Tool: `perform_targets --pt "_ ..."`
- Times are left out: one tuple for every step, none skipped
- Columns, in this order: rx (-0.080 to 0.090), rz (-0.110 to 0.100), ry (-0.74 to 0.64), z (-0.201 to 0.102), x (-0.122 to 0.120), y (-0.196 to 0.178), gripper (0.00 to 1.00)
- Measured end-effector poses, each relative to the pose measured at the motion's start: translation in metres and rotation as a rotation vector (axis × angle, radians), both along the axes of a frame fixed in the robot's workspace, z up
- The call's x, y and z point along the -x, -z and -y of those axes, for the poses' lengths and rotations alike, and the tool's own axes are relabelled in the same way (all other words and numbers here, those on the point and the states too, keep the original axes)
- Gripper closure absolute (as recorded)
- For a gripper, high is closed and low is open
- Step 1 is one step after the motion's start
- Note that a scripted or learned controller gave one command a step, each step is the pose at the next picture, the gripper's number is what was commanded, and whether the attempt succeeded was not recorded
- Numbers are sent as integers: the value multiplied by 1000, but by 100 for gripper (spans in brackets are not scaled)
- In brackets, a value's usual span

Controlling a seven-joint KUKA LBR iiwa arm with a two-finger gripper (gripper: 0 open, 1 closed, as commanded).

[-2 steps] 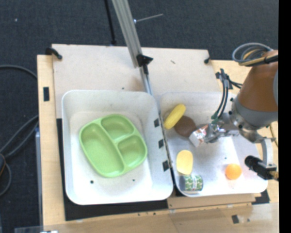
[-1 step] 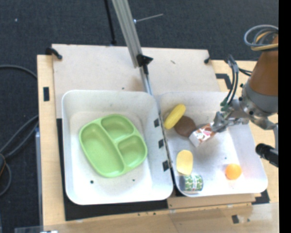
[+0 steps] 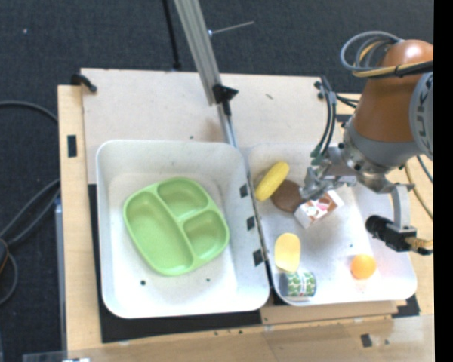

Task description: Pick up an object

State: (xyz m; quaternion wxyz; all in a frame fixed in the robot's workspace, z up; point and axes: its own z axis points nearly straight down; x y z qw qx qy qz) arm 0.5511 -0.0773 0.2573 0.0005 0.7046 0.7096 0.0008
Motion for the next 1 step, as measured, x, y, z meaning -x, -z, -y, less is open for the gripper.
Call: perform_targets --pt "-1 2 -2 -56 -2 -7 100"
